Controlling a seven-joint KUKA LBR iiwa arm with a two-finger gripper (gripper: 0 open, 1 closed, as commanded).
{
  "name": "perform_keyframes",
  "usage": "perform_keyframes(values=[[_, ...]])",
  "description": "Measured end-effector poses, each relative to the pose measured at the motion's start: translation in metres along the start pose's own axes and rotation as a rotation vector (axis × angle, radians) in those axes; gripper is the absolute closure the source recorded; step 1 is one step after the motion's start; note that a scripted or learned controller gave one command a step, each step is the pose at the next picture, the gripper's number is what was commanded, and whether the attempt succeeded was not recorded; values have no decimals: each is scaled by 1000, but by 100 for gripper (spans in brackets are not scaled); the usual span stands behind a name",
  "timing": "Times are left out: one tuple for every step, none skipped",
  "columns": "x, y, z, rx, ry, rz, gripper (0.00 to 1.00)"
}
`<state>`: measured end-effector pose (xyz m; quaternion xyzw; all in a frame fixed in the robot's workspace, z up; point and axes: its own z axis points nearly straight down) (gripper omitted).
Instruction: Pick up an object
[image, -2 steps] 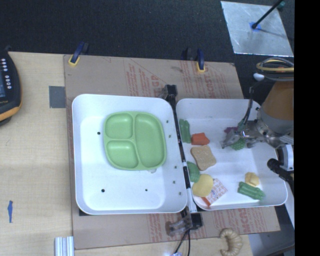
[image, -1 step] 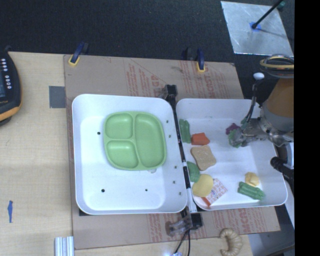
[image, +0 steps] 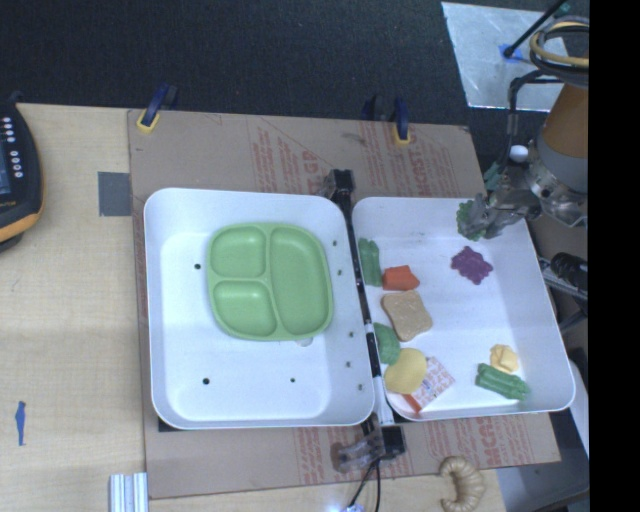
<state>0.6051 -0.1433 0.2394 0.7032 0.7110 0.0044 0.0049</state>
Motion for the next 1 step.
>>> perform_keyframes(values=[[63,-21,2,19,3,0,100]])
